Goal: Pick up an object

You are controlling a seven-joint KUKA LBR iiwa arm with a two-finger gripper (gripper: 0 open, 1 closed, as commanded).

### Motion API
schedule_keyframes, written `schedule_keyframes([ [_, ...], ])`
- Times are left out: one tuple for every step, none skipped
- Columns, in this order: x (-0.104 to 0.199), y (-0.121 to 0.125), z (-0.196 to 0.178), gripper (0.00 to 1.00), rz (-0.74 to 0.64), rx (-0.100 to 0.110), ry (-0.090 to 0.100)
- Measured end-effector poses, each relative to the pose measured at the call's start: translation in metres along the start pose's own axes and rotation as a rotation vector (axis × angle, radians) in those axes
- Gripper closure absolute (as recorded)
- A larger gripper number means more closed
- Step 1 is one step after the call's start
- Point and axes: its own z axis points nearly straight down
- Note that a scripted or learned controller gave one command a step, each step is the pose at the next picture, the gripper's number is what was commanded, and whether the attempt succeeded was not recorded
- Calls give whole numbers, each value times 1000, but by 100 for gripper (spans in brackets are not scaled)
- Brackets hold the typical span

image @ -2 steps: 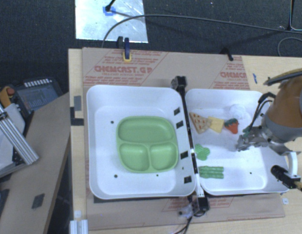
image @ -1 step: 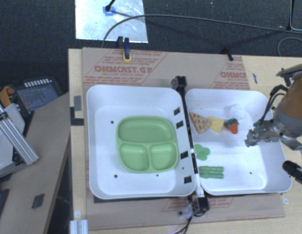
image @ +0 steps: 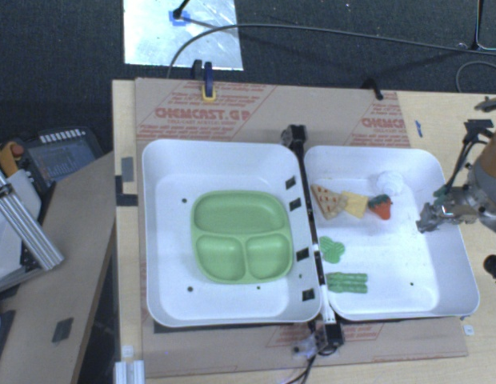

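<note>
Over the right bin's far right rim you have the gripper, low and reaching in from outside; whether it is apart or together you cannot tell from this angle, and nothing shows between its tips. Your pickable things all lie in the right bin, toward the divider that separates it from the left bin. Nearest the divider at the upper part sits a waffle-patterned toy wedge, touching a yellow cheese-like piece on its right. Just right of that you see a small red and green toy, perhaps a strawberry, with a white object just above it. Lower down, against the divider, lies a round green toy, and below it a green pod-shaped toy lying crosswise. All are well apart from the gripper. Across the divider, the left bin carries a green three-compartment plate near its middle.
</note>
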Motion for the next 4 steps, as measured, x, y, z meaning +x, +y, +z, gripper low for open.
schedule_keyframes([
  [-1, 2, -47, 100, -4, -1, 0],
  [56, 25, -39, 100, -9, 3, 2],
  [108, 48, -49, 100, -9, 2, 3],
  [166, 74, -50, 100, -10, 2, 5],
])
